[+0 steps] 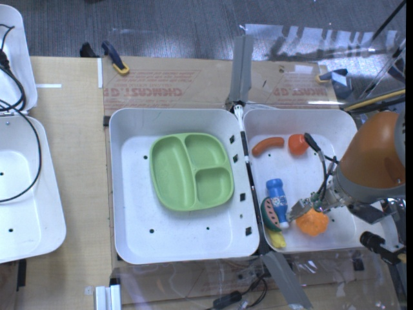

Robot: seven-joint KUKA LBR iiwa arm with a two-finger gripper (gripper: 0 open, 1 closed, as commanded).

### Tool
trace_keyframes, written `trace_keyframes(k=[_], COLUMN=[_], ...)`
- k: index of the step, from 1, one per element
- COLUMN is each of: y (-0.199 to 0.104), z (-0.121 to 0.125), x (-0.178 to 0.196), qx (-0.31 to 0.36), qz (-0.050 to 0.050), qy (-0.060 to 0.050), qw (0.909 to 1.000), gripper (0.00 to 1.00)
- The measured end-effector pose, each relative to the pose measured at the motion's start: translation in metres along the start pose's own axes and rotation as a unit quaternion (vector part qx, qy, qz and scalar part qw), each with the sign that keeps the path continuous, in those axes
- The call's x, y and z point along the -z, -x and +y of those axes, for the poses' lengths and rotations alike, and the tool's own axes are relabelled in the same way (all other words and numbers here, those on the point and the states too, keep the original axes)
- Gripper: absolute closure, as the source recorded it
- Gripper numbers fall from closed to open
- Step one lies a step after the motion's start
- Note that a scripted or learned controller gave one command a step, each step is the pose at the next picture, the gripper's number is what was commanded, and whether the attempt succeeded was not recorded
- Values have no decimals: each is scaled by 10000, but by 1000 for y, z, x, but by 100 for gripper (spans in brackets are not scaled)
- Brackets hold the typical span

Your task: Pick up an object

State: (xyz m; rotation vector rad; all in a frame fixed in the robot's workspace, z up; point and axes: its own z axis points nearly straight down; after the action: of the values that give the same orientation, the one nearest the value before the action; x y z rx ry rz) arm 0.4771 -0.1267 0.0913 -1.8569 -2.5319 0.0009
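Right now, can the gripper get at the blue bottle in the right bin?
Probably yes. The gripper hangs low in the right bin, beside the orange fruit, and the blue bottle lies just to its left with its top side uncovered. The watermelon slice crowds the bottle's lower end.

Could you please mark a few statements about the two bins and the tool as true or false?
1. The green divided plate lies in the left bin. True.
2. The blue bottle stands in the left bin. False: it lies in the right bin.
3. The tool is over the right bin, next to the orange fruit. True.
4. The sausage lies on the green divided plate. False: it lies on the floor of the right bin, near its far wall.
5. The watermelon slice lies beside the blue bottle. True.
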Motion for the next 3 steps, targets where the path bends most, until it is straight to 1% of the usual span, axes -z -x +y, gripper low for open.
trace_keyframes(k=[1, 2, 3], y=[1, -11, -11], z=[0, 102, 102], x=[9, 100, 100], qx=[-25, -1354, -1355], qz=[-1, -11, -12], qy=[5, -3, -4], qw=[10000, 9908, 9908], gripper=[100, 100, 0])
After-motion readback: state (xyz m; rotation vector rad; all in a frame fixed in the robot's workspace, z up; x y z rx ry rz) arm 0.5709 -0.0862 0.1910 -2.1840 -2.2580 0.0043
